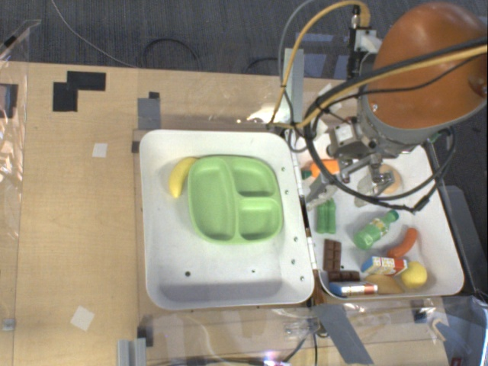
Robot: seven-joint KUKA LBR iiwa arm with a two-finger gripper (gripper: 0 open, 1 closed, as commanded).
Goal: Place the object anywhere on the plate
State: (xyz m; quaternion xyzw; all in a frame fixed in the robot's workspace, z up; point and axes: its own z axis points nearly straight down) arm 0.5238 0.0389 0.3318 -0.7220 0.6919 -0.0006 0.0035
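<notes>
A green divided plate [232, 199] lies in the left white bin [168, 273]. A yellow banana [179, 176] rests against the plate's left rim, partly under it. My gripper [358, 172] hangs low over the back of the right bin [446, 269], near an orange piece [326, 166] and a tan round item [390, 183]. The arm's orange band and cables hide the bin's back part. From this view I cannot make out anything between the fingers.
The right bin holds several toys: a green block [325, 218], a green bottle [374, 231], a brown bar [331, 255], an orange-red sausage shape [405, 242], a yellow lemon [415, 274], a small labelled can [381, 265] and a marker [352, 288].
</notes>
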